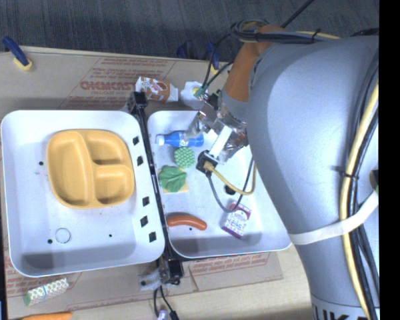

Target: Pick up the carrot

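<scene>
Looking down on the bench, we find much of the right bin (273, 242) covered by the bulky grey arm (307, 145), so that bin's far right side is hidden from us; the gripper (210, 149) hangs over the bin's upper middle among cables, and we cannot tell how it stands or whether it has hold of anything (its tip is lost in dark clutter). Just beside it lie a blue bottle (177, 139), a green dotted round thing (184, 157) and a leafy green piece (173, 179); the carrot (186, 222), a smooth orange-red stick, lies flat near the bin's lower left corner, well apart from the gripper; a small purple packet (236, 221) sits to its right; the left bin (27, 199) bears a yellow tray (90, 167).
</scene>
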Controlling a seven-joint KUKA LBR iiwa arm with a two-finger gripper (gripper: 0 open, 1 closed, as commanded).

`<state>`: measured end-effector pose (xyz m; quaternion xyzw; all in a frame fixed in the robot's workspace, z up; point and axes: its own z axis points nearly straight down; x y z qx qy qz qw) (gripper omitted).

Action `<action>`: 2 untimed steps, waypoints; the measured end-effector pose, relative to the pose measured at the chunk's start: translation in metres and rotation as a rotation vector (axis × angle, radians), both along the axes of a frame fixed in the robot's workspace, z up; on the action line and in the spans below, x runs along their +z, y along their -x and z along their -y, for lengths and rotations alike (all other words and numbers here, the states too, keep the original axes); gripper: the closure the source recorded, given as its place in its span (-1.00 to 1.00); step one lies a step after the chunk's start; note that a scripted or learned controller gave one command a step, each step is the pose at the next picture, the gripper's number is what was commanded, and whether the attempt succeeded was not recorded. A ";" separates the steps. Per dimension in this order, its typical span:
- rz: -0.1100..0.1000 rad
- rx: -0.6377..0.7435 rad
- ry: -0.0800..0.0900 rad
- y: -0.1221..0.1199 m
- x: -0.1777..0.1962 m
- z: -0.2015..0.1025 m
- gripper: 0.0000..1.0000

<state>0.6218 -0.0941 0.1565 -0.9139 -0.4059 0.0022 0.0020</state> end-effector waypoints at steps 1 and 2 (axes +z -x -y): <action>0.003 0.093 0.000 -0.016 0.078 0.038 -1.00; -0.010 -0.087 -0.001 -0.014 -0.044 -0.002 -1.00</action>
